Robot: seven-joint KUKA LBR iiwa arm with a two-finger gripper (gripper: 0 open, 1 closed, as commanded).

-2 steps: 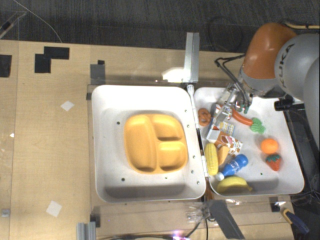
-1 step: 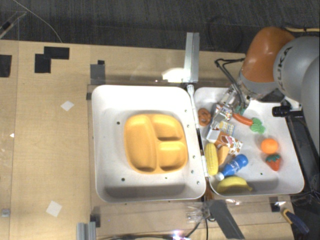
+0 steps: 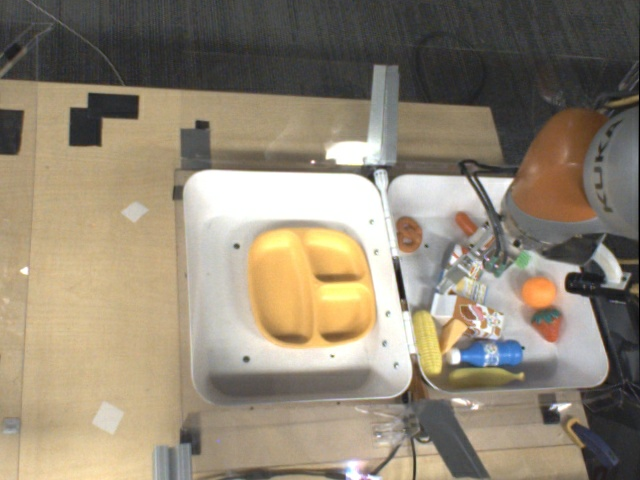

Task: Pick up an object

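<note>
Down at the near rim of the right bin [image 3: 600, 368], banana [image 3: 486, 376] and blue bottle [image 3: 488, 353] lie side by side. My gripper [image 3: 487, 253] hangs above the clutter, grasping nothing I can see.

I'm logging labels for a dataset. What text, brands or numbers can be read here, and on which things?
"KU": partial grey lettering on the arm, cut off by the picture's edge.
Blue bottle: label print too small to read.
Small cartons: print blurred, unreadable.
Yellow tray: no text.
</note>
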